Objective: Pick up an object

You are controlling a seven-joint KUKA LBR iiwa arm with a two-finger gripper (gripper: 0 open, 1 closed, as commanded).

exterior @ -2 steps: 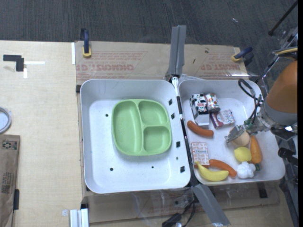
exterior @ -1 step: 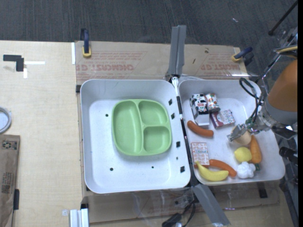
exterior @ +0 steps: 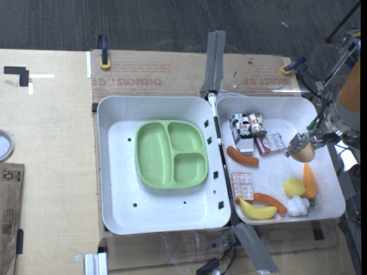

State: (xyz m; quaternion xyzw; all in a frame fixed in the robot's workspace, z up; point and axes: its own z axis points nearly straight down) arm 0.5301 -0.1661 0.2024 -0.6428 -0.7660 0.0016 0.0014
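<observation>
The tool (exterior: 299,146) hangs just above the carrot (exterior: 309,180), its tip hiding a tan object; grip state unclear.

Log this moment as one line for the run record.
arm: over right white bin | gripper: above tan rounded object, no grasp confirmed | green divided plastic tray: in left white bin | pick: not yet done
</observation>
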